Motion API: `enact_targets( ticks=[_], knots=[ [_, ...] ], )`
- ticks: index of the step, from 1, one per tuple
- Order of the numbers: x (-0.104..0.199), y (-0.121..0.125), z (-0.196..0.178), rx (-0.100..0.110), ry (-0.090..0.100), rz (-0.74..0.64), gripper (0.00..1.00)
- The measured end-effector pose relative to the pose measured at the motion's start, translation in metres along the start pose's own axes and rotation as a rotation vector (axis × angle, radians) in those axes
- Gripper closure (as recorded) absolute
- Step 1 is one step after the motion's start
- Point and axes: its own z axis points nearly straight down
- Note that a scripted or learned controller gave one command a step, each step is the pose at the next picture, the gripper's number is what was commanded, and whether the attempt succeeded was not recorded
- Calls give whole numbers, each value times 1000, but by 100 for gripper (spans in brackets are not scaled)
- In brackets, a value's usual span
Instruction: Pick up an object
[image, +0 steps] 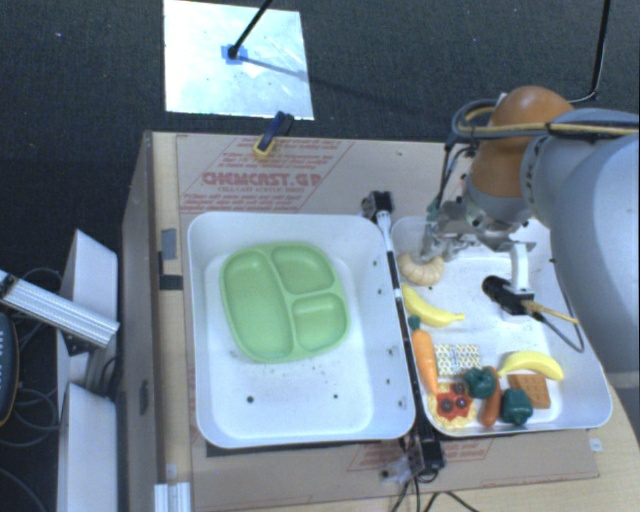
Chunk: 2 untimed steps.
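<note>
- The gripper (432, 250) hangs just above a pale croissant (420, 268) in the right bin's (590, 400) near-left corner; its state cannot be told.
- The croissant is judged light, rigid and smooth; its thick middle should be grasped.

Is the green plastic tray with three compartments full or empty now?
Empty. The green plastic tray with three compartments lies flat in the left white bin, and all its compartments show bare green; the toy food lies in the right white bin.

Left bin (215, 400): green tray (283, 300) occupies its centre; near edge open. Right bin (590, 395): toy food (480, 385) crowds near edge; middle open.
</note>
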Motion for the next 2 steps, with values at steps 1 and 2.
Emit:
enact_targets(
  ticks=[1, 2],
  knots=[
    [40, 1, -183, -1, 1, 1, 100],
    [-2, -1, -151, 4, 0, 6, 100]
  ],
)
